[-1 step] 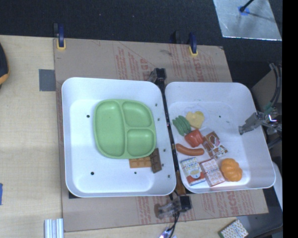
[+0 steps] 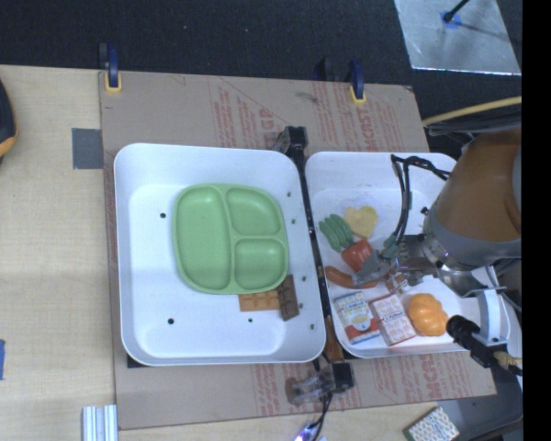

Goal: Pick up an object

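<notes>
Grey arm [image 2: 459,246] — broad orange band [image 2: 482,186], black cable [image 2: 406,200] looped alongside.

- The arm [image 2: 477,200] comes in from the table's right edge, its bulk hanging over the right-hand bin.
- The orange band shows broad and rounded on top, with the grey wrist section just below it, toward the table's near edge.
- Black cables loop along the arm's left side.
- The gripper [image 2: 378,269] reaches left and down from the wrist, low inside the right bin near its middle.
- The fingers are too dark and crowded to make out.
</notes>
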{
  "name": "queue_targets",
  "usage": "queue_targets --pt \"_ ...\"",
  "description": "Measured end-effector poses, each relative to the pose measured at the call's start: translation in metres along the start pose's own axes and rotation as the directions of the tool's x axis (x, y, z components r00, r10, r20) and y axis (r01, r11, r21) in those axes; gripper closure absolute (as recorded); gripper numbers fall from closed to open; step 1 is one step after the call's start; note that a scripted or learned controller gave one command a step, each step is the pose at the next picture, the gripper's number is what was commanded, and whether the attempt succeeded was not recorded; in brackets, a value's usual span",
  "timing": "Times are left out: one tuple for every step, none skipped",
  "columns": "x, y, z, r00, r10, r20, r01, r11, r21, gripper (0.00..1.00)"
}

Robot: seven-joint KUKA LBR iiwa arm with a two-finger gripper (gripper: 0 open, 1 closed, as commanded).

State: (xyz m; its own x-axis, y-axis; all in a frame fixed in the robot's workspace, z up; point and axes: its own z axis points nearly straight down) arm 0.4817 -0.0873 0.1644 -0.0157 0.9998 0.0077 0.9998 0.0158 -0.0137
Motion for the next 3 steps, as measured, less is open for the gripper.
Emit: queue_targets --pt "-0.058 0.067 -0.041 1.000 0.012 0.011 -0.012 1.000 -0.020 0.00" --pt "-0.079 0.011 0.067 1.000 0.014 0.005 -0.014 1.000 0.001 0.00" --pt "-0.016 0.038 0.072 1.000 0.005 0.006 -0.005 1.000 -0.013 0.00"
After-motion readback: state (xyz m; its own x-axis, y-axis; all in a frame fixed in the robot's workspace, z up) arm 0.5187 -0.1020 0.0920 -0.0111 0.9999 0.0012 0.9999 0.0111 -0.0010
